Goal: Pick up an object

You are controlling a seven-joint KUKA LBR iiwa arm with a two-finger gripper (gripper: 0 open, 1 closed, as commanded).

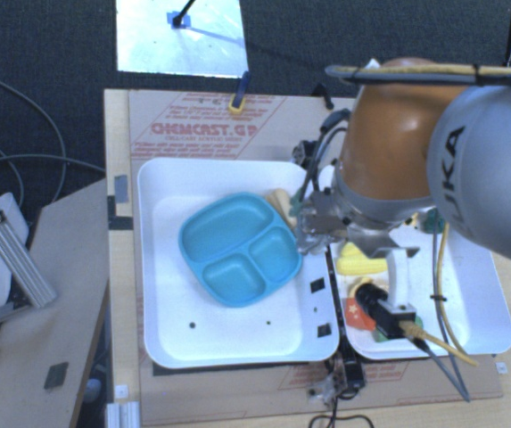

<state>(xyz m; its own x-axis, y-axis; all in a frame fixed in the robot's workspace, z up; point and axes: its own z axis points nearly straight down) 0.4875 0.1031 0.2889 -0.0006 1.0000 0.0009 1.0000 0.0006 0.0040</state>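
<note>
Grey arm (451, 159) overhangs a blue three-compartment plate (237, 248); claw (313, 226) state cannot be told.

The arm (433, 141) runs off the right edge and covers much of the right bin (496, 315). Beneath it, a yellow object (359, 261) and a red object (355, 311) show only partly.

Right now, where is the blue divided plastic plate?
The blue divided plastic plate lies flat in the left white bin, toward that bin's right side, its right edge close to the arm's gripper near the divide between the two bins.
</note>
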